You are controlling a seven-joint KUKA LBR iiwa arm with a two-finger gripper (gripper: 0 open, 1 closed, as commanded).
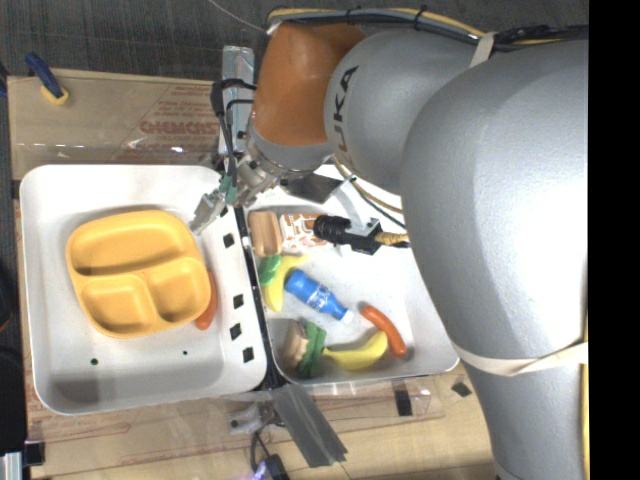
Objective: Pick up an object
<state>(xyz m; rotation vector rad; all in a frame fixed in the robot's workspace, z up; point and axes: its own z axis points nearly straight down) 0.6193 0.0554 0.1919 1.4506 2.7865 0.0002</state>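
The grey arm [480, 168], smooth and bulbous with a glossy orange band [295, 93], reaches over the 2 shallow white bins. Its gripper [215, 206] sits at the upper inner corner of the left bin [60, 388], above the divider; whether the slim metal fingers are apart or together cannot be told, and nothing shows between them. The left bin holds a matte yellow plastic tray [135, 268] with 3 rounded compartments, a small orange piece [205, 318] touching its right edge. The right bin [430, 353] holds a blue bottle [315, 296], a curved yellow banana [360, 353], a red-orange sausage shape [385, 328], a tan cylinder [263, 233] and a green piece [312, 348], crowded together
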